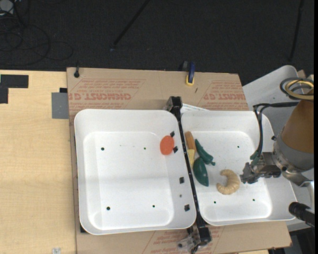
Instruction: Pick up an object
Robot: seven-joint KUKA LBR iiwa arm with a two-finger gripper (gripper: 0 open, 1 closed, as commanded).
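In the right bin (pixel 222 128), a tan croissant (pixel 229 182) lies near the middle. Along that bin's left wall sit a green pepper-like piece (pixel 201 164) and a slim orange stick (pixel 189 142). An orange-red round object (pixel 167 145) rests at the right side of the left bin (pixel 103 123). My gripper (pixel 253 172) hangs low over the right bin's right part, just right of the croissant and apart from it. Nothing shows between its fingers.
A black clamp bar (pixel 183 163) runs along the seam between the two bins. Cardboard (pixel 127 89) lies under the bins, with a blue-and-yellow clamp (pixel 190 74) at its far edge. The arm's orange band (pixel 306 126) stands at the right.
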